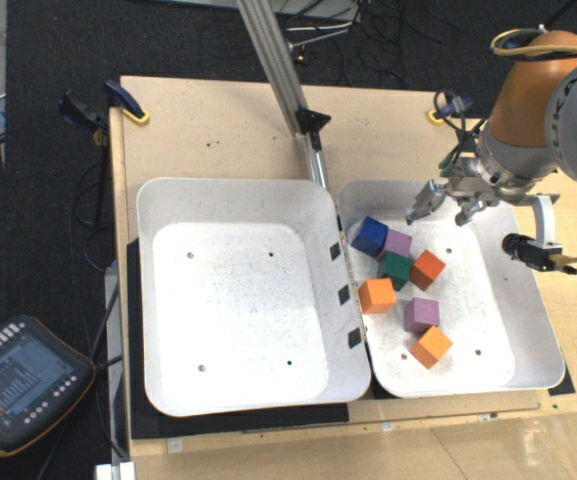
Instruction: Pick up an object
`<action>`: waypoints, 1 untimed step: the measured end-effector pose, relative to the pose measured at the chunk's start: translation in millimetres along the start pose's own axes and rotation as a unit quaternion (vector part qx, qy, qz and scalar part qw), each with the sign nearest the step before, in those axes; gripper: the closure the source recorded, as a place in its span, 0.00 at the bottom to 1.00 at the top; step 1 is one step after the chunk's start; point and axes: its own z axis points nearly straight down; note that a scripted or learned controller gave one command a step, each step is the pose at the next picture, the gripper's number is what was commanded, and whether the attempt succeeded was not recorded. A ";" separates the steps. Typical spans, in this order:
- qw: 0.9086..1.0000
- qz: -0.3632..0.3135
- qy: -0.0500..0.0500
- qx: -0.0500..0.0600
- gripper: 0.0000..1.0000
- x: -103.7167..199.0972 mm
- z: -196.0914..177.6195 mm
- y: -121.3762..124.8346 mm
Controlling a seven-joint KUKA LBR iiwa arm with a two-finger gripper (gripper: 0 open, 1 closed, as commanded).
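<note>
Left bin: the white bin (236, 298) on the left of the desk (218, 128) has nothing for the arm to take.
Right bin: the second white bin (508, 348) carries all seven blocks, bunched toward its left half.
Blocks, left to right: a blue cube (370, 236) at the cluster's 11 o'clock; an orange cube (377, 295) at 8 o'clock, close to the bin's left wall; a green cube (396, 268) in the middle, touching the pale purple cube (399, 243) above it; a purple cube (421, 314) at 5 o'clock; a red-orange cube (428, 269) at 3 o'clock; another orange cube (432, 346) lowest, at 6 o'clock, a little apart.
Pincer: it (444, 208) hangs at the cluster's 1 o'clock, over the bin's upper part, fingers spread apart with nothing between them.
Step in hand: I'd call it the approach; no block is grasped yet.
Next move: I'd guess it must choose one block, come down with a finger on each side, and close. The lowest orange cube looks easiest, since its neighbours crowd it least.
</note>
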 end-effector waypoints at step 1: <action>1.000 0.001 0.001 -0.007 0.00 -3.5 41.3 -3.3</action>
